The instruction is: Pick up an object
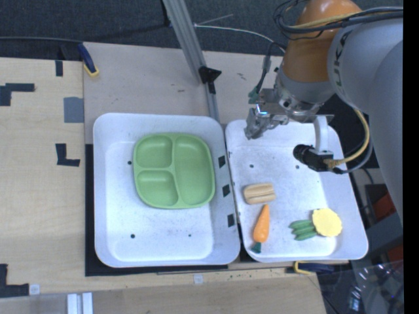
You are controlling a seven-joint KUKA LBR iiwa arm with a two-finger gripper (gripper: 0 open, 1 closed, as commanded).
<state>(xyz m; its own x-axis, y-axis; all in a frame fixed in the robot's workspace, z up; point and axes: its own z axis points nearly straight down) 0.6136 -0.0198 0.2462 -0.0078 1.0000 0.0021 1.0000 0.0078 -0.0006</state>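
- A pale wooden bench (pixel 39 175) fills the scene under a dark carpeted floor strip at the top; strips of dark tape mark its left part, and a blue and yellow clamp (pixel 88 61) sits at its upper left edge.
- A slanted metal pole (pixel 186 34) crosses the upper middle and ends at a black bracket just above the bins.
- The left bin (pixel 118 241), shallow and white, holds a green divided plate (pixel 174 170) lying flat in its upper half, with three compartments facing up.
- The right bin (pixel 288 165) touches the left bin along their shared edge and carries the loose objects, all in its lower half.
- A tan bread roll (pixel 258 192) lies near the left wall of the right bin.
- Just below it an orange carrot (pixel 262 224) points upward, its green end toward the front rim.
- Further right, a green pea pod (pixel 302 228) lies touching a yellow corn-like piece (pixel 327 222) near the front right corner.
- The tool (pixel 254 128) hangs over the upper left corner of the right bin, well apart from every object; nothing is between its fingers, and whether they are parted or closed cannot be told.
- The grey arm with its orange band (pixel 314 38) reaches in from the upper right, cables looping beside it.
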